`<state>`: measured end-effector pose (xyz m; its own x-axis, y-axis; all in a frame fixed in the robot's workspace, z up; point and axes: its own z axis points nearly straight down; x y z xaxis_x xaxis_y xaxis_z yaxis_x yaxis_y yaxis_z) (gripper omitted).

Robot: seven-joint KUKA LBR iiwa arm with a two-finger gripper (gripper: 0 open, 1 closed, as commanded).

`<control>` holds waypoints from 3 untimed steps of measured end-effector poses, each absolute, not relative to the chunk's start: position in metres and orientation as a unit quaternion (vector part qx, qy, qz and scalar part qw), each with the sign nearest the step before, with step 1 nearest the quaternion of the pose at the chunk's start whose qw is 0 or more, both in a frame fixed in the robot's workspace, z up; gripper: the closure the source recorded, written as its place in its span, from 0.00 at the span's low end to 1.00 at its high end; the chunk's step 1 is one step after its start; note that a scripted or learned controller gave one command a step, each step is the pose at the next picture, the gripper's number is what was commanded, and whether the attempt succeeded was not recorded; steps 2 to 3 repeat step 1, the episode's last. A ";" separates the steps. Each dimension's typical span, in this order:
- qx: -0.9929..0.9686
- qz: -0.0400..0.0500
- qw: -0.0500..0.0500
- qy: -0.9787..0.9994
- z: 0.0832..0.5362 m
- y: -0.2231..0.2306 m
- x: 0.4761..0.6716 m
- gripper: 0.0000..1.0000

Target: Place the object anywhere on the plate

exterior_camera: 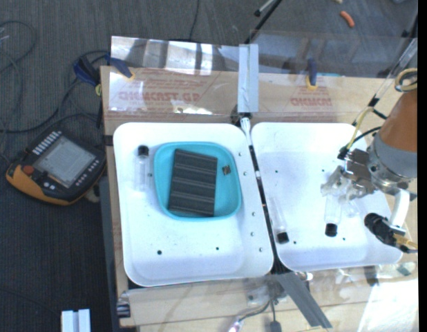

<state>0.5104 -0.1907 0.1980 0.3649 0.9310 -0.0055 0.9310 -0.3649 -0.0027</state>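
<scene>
While the end effector (340,185), grip state unclear, hovers in the right bin (296,151); a clear vial (332,216) lies just below it.

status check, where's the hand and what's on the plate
Hand low over right bin. Dark ridged block lying on blue plate, left bin. Clear vial beside plate.

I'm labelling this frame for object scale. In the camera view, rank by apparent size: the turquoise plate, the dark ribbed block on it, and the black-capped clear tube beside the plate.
1. turquoise plate
2. dark ribbed block
3. black-capped clear tube
</scene>
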 end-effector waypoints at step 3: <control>0.826 -0.003 0.001 0.563 0.198 -0.191 0.510 0.00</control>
